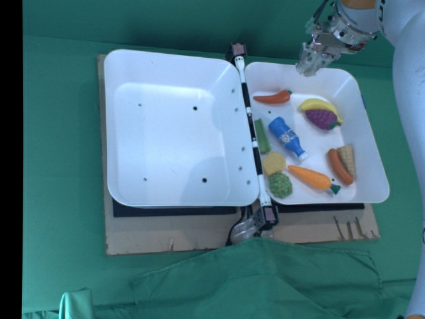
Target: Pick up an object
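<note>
Beneath your gripper (312,64), bare grey metal with a dull sheen, the right bin (372,158) is smooth white plastic with a soft gloss; the left bin (166,125), further from the tool, has the same finish, its floor dotted with small dark holes. Closest below the tool, the red chili (272,98), yellow banana (317,104) and blue bottle (287,137) look like shiny moulded plastic. Under both bins you see matt brown cardboard (166,234), and around it matt green cloth (60,178), wrinkled at the edge farthest from the tool.
</note>
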Controlling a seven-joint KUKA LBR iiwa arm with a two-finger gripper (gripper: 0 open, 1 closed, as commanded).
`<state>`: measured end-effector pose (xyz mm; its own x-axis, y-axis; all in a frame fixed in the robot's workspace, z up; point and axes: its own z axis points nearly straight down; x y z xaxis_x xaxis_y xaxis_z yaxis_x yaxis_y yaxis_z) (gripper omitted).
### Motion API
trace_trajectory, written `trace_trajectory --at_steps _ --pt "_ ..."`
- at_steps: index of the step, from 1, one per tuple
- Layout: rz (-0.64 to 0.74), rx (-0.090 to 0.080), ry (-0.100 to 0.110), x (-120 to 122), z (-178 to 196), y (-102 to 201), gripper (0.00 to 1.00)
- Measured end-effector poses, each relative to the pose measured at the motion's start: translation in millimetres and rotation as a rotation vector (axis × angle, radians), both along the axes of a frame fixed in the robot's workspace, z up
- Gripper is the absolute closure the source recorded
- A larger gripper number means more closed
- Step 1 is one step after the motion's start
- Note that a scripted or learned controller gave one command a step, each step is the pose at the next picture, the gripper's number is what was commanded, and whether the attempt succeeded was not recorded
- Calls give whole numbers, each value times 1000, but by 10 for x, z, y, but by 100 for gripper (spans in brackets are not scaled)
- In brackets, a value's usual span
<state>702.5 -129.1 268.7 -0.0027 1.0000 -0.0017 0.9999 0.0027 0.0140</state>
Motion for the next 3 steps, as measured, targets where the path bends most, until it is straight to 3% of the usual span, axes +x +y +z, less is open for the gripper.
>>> trace_trajectory --at_steps 1,2,3 --pt "-5 -1 8 -14 -57 -37 0" --pt "-6 -3 0 -1 87 -42 100" --pt "-13 -1 18 -691 -368 -623 100"
